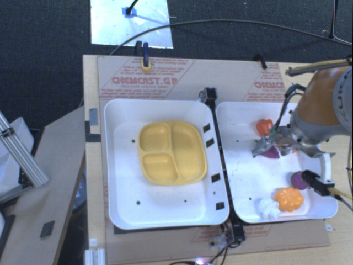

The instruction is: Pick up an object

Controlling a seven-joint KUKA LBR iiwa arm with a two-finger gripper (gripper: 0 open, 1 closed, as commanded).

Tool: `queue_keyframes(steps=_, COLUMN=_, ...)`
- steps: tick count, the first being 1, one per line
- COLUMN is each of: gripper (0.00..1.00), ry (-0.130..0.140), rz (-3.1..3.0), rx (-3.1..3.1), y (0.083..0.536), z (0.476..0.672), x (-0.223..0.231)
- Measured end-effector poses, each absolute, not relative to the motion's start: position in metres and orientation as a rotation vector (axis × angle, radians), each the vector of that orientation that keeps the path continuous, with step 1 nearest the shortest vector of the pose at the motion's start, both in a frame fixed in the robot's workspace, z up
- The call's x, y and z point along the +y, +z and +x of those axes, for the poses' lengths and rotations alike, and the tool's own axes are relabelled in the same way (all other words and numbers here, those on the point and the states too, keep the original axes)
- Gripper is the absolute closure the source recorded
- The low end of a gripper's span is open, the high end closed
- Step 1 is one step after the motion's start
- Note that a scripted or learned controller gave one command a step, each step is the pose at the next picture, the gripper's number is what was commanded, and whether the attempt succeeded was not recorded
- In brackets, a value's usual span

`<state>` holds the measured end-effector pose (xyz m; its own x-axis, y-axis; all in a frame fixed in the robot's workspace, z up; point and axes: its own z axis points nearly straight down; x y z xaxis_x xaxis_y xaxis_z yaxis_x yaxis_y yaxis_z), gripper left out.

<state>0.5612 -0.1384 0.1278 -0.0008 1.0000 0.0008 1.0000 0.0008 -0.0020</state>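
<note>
Divided tray (171, 152) in left bin (118, 164) (toys (289, 199) in right).

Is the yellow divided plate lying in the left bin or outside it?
In: the yellow plate lies flat inside the left bin.

Jaws (267, 147) low in right bin (242, 203), perhaps touching purple object (271, 153).

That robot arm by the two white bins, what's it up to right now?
The arm is reaching into the right bin, with its gripper low over a small purple piece, next to an orange-red toy. Whether it has hold of anything can't be told from here. Nearer the front of that bin lie an orange toy, a white one and a purple one. The left bin holds a yellow divided plate.
</note>
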Motion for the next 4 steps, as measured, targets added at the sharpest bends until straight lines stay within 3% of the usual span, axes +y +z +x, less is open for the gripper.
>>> queue_keyframes(steps=1, gripper=1.0, ry=-0.003, rz=-2.224, rx=-2.224, y=0.141, z=0.563, x=-0.139)
queue_keyframes(steps=2, gripper=1.0, ry=-0.006, rz=-2.223, rx=-2.231, y=0.203, z=0.569, x=-0.146)
queue_keyframes(steps=3, gripper=1.0, ry=-0.002, rz=-2.219, rx=-2.227, y=0.206, z=0.57, x=-0.146)
queue_keyframes(steps=4, gripper=1.0, ry=-0.004, rz=-2.211, rx=-2.232, y=0.199, z=0.57, x=-0.091)
